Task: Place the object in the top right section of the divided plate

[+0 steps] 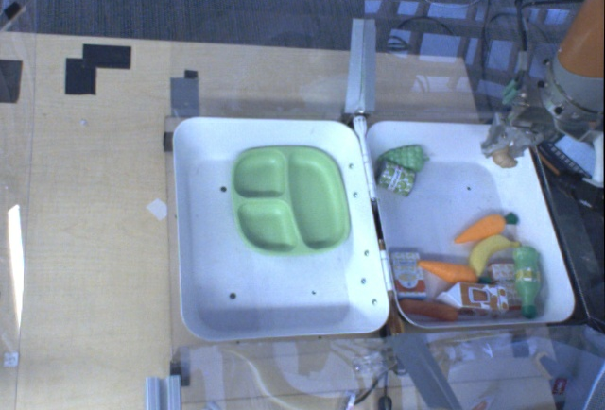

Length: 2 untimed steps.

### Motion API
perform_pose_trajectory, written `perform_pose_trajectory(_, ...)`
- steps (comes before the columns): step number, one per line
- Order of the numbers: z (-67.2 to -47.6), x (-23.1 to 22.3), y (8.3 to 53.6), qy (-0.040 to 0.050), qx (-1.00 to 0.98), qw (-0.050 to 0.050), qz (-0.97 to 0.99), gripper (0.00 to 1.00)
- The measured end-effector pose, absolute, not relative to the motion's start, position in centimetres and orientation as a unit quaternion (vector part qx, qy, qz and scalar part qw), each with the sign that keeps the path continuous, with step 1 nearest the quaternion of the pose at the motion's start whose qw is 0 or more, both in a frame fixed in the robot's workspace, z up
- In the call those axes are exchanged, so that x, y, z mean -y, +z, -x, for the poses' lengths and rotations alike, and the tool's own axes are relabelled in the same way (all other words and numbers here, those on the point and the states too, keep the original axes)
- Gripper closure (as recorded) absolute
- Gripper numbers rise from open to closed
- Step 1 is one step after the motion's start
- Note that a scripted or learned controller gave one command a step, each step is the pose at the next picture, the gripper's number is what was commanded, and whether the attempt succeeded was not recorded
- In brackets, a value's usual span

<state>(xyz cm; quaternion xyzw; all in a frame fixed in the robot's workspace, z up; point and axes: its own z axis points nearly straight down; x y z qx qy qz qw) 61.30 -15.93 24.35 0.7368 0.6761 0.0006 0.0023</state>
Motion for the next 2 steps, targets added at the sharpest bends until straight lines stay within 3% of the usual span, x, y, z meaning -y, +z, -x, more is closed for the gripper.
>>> perform_pose_trajectory(1, -59.6, 9.5, 21.3, 0.0011, -0.732, 0.001, -0.681, 1.0)
perform_pose_trajectory(2, -61.3, 0.8, 18.5, 0.001, -0.712, 0.001, -0.703, 1.0)
